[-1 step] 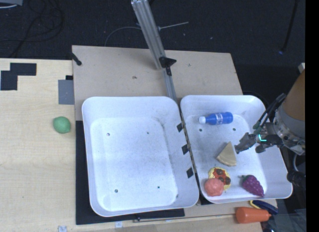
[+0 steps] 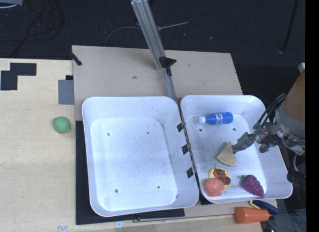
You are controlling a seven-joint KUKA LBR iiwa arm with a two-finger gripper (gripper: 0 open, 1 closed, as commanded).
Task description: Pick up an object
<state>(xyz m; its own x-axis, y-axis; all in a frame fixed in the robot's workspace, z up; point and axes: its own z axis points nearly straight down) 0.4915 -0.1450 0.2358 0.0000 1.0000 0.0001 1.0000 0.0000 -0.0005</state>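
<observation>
Tool (image 2: 245, 141) seen with fingers apart over the right bin (image 2: 271, 176) beside a tan wedge (image 2: 227, 155), blue bottle (image 2: 218, 118) near its far edge, purple grapes (image 2: 252, 184) at its near edge

My dark metal pincer (image 2: 247, 141) looks matt. The two shallow white plastic bins (image 2: 99, 107) look smooth and speckled, the pale wooden table (image 2: 30, 141) matt, and the small blue plastic bottle (image 2: 218, 118) glossy.
</observation>
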